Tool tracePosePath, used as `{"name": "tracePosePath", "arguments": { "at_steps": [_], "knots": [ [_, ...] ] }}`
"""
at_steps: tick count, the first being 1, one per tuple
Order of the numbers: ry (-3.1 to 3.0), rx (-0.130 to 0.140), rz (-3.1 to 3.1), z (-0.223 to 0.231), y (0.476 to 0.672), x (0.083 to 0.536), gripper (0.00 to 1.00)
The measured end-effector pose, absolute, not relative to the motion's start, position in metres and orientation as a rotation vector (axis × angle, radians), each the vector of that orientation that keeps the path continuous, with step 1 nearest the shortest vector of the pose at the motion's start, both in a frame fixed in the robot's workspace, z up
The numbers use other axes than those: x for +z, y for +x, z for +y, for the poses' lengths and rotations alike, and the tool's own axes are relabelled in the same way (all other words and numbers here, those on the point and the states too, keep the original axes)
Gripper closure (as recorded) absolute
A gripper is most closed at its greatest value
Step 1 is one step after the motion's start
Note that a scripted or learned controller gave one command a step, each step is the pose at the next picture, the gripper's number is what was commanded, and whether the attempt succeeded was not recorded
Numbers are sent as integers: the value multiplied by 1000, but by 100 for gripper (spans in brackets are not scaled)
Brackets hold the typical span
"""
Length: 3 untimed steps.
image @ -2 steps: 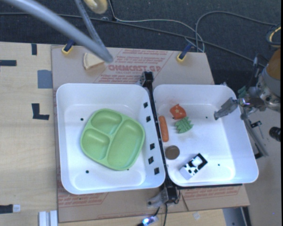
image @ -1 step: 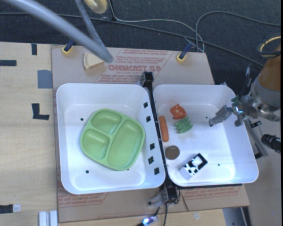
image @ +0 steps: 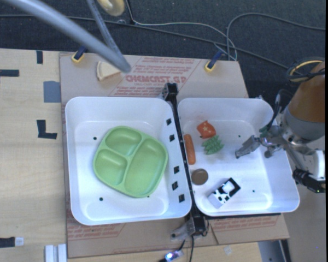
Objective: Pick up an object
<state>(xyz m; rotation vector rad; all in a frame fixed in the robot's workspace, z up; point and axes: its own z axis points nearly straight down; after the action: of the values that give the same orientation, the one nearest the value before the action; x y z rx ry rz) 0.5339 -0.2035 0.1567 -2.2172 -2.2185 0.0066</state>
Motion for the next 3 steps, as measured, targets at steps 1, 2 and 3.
{"name": "tracePosePath", "arguments": {
  "at_steps": [1,2,3],
  "knots": [
    [-2216,6,-2219,-196,525,105,0],
    [-2216,2,-2223,-196,526,118,100],
    [-2224,-3,-2226,-203,535,173,100]
  ]
}}
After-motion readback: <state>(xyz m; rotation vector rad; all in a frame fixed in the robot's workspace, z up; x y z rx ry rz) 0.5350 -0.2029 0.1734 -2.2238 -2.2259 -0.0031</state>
